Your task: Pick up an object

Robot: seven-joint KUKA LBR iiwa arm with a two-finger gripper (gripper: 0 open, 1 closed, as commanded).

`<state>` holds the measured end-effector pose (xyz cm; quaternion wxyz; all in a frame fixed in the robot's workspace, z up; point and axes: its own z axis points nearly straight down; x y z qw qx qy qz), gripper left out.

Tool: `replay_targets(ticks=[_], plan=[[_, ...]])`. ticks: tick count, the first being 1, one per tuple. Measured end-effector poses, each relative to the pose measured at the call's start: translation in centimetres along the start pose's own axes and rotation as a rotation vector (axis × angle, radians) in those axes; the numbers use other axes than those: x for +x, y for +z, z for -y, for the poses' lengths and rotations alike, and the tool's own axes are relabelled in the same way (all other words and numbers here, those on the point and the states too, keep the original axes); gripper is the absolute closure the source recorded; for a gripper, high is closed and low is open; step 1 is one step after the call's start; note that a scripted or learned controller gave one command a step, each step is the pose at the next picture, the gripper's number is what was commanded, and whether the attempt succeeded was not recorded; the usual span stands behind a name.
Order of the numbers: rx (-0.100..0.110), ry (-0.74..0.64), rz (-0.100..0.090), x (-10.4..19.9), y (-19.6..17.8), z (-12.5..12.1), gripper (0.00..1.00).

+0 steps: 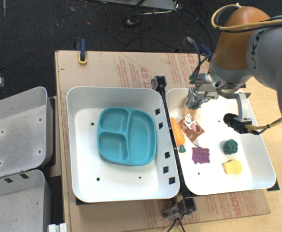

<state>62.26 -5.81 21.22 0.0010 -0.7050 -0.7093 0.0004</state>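
Note:
My gripper [194, 103] hangs over the far left part of the right bin [257, 178], reaching in from the right. Just below it in the view lies a brown and white packet [191, 128]. An orange carrot [177, 132] with a green tip lies along the bin's left wall, beside the packet. Nearer the front sit a purple piece [201, 155], a dark green lump [230, 146] and a yellow block [232, 166]. Nothing shows between the gripper and the packet.
The left bin [83, 178] holds a teal divided plate [127, 136]. A black divider with clips [169, 144] runs between the two bins. Grey trays [15, 129] lie off the bench to the left.

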Motion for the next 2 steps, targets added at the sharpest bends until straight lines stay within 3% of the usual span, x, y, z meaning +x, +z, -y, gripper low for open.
replay_targets(ticks=[2], plan=[[-0.003, -0.003, -0.001, 11.0, -1.9, -0.6, 1.00]])
